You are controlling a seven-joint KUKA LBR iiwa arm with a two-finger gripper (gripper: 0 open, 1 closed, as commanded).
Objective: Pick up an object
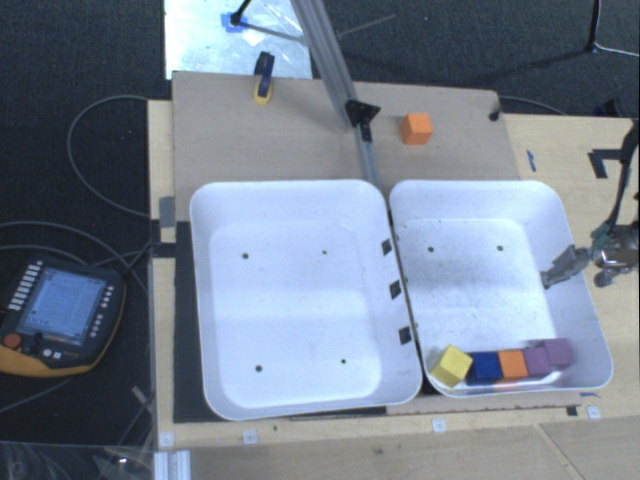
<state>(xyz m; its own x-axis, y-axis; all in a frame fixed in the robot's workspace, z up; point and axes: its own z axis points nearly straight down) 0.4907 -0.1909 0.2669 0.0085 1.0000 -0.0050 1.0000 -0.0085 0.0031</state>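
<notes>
1. From my seat, most of the arm is cut off at the right edge of the view; I see only the gripper (572, 265) and a bit of wrist hardware poking in over the right rim of the right bin (570, 218).
2. The gripper is small and grey against the white plastic, and I cannot tell how its jaws stand. I can make out nothing between them, and whether they touch the bin is unclear.
3. The task's things sit in a row along the near wall of the right bin, well apart from the gripper: a yellow block (451, 365) tilted at the left end, then a blue block (486, 367), an orange block (513, 364), a light purple block (538, 359) and a darker purple block (558, 351). They look like small matte cubes, each touching the next; the bin's curved wall hides their lower edges.
4. Both bins are shallow, smooth white trays with rounded corners and a few small dark dots on their floors. The left bin (215, 298) lies just beside the right one, with small black clips at the seam.
5. Beyond the bins, on the brown board, sits another orange cube (417, 128), near a slanted metal pole (322, 38) and a yellow and black clamp (263, 77).
6. A handheld pendant (58, 313) with a lit screen lies on the dark floor at far left; its text is too small to read.
</notes>
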